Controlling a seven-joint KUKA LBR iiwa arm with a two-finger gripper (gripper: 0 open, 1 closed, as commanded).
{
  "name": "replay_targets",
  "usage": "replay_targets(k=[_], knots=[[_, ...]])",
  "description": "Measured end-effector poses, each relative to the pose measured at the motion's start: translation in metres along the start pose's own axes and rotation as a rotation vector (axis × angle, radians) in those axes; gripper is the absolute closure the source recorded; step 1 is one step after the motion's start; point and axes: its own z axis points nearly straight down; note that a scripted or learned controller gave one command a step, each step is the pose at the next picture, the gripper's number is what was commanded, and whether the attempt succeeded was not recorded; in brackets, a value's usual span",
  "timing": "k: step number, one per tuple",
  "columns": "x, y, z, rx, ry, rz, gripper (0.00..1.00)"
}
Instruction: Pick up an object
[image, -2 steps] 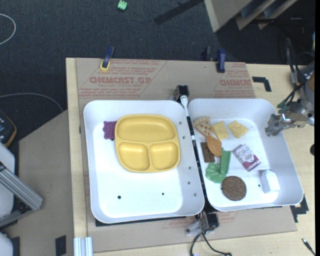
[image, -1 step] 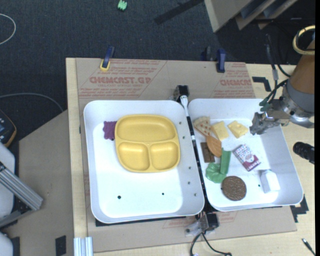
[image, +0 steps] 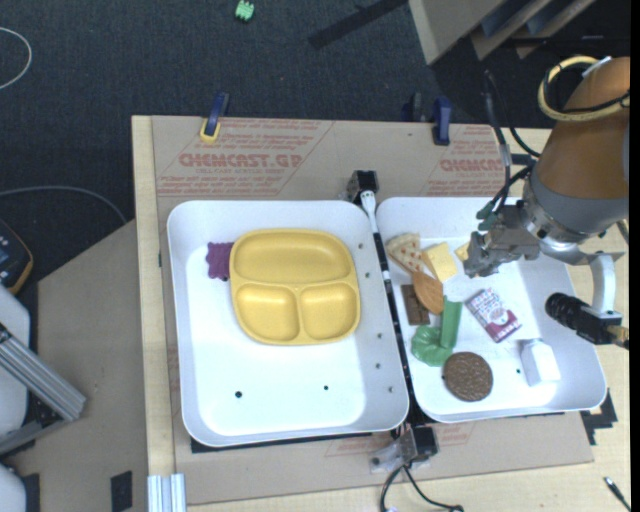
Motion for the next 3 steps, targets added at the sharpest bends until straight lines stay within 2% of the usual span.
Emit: replay_targets(k=[1, 3], knots=[[0.049, -0.014, 0.002, 0.001, -0.001, 0.002, 1.00], [0.039, -0.007, 0.003, -0.004, -0.004, 0.006, 1.00]])
